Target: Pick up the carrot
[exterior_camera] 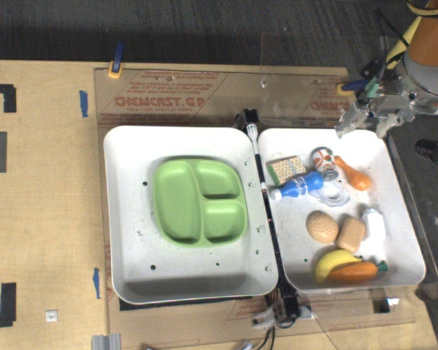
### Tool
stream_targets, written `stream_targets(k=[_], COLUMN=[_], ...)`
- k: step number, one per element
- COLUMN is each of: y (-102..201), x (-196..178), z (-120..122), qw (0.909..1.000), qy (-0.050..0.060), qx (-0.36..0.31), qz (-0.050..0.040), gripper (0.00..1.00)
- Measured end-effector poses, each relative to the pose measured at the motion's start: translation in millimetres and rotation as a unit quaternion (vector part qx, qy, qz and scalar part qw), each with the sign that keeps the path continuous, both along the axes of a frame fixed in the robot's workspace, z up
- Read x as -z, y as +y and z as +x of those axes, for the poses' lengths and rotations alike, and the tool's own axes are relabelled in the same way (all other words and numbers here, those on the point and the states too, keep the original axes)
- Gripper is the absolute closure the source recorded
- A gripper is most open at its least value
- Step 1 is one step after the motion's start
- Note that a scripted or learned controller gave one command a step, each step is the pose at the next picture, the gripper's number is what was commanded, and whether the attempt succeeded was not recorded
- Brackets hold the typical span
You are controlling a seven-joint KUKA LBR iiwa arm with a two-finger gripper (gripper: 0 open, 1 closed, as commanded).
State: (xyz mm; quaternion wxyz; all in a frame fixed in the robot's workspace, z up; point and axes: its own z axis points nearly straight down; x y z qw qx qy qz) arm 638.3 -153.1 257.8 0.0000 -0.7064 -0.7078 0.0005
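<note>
Nearest you in the right bin [405,217], the smooth, tapered orange carrot [352,270] lies along the front wall, green stub to the right, touching a curved yellow banana [328,261]; just behind sit a tan block [351,233], a speckled round bun [322,226] and a white bottle [375,232]; farther back, a blue-and-white bottle [301,186], a checkered packet [285,168] and an orange pear-shaped toy [352,175]. The left bin [124,217] holds a matte green divided plate [200,200]. The gripper [365,120] hovers over the right bin's far corner; you cannot tell how its fingers stand, the wrist partly cut off.
</note>
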Motion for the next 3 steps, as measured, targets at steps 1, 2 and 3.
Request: stream_targets(k=[1,2,3], y=[-37,-61,-56], x=[112,151,167], z=[-13,-16,-12], qw=[0.9996,0.9947,0.9996], qy=[0.005,-0.003,-0.006], qx=[-0.027,-0.103,0.026], qz=[0.0007,-0.0007,0.0115], gripper=[0.00,0.00,0.00])
